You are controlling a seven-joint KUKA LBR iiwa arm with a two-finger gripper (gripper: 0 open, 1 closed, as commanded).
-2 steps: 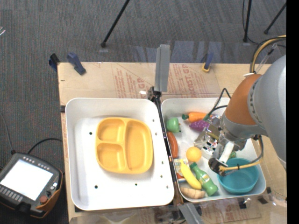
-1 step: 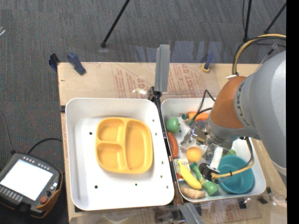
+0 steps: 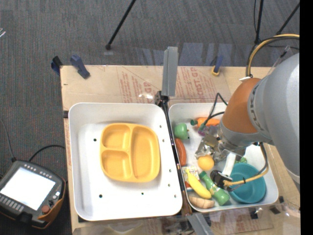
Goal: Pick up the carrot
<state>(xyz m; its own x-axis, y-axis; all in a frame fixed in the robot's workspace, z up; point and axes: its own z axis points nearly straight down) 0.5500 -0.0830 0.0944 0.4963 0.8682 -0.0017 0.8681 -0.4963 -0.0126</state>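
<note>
We hover the gripper (image 3: 211, 153) mid-right over the bin (image 3: 272, 190); finger state unclear. We should shift up-frame toward the carrot (image 3: 207, 122).

I am working in a robotics lab: I see tripod legs (image 3: 122, 18) on grey carpet (image 3: 49, 28), a cardboard-covered bench (image 3: 117, 84), and a teach pendant (image 3: 29, 192).

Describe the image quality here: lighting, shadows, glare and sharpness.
Camera view: even, soft overhead light; the yellow divided plate and the left bin are fairly sharp, with mild sheen on the bin floor. The arm, close to the lens, looks large and soft-edged. The carrot sits partly behind cables near the gripper, and the toy clutter around it is small and hard to resolve.
</note>
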